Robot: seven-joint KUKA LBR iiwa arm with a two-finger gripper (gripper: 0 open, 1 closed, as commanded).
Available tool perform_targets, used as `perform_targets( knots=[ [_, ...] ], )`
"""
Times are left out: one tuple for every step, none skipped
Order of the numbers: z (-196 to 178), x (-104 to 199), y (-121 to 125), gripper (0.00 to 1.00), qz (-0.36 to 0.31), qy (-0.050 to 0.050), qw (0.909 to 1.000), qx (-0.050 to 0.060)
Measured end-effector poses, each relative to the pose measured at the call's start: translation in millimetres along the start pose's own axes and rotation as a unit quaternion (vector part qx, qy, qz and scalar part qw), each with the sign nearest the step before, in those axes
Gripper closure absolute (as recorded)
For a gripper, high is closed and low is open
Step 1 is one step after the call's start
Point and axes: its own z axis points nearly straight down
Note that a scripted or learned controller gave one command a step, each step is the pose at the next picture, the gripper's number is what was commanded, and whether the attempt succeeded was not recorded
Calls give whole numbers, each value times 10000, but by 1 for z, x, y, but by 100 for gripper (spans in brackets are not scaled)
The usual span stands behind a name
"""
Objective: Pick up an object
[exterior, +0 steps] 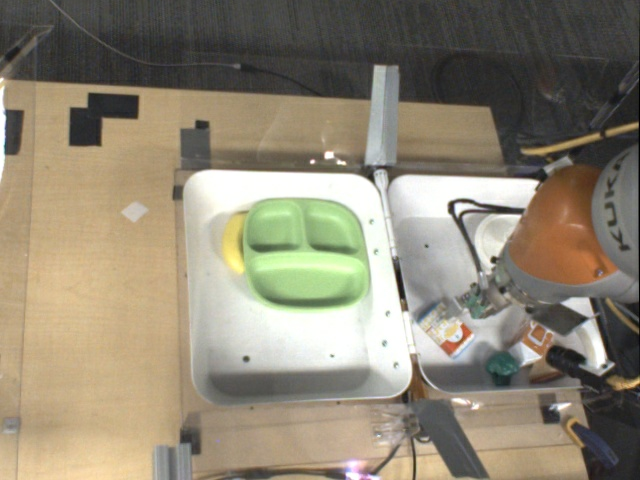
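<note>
My gripper [478, 301] reaches down into the right bin [432, 230] from under the orange wrist band, hanging just right of a small white, blue and orange packet [446, 328]. A teal object [503, 367] lies near the bin's front wall. An orange and white box [536, 341] sits to its right, partly under the arm. A white round object [495, 236] and a black wire loop [467, 211] lie at the back of that bin.
The left bin [212, 318] holds an overturned green divided plate [302, 251] with a yellow object [233, 243] peeking out at its left side. A metal post [382, 118] stands behind the wall between the bins. Cables run along the far right.
</note>
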Motion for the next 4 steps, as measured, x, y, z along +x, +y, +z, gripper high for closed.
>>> perform_targets(
  knots=[
    [16,-80,-50,100,142,9,9998,115],
    [18,-78,-49,0,127,32,9998,118],
    [17,-2,-3,0,-2043,50,9789,80],
    [5,-5,0,100,-2019,6,9794,45]
  ],
)
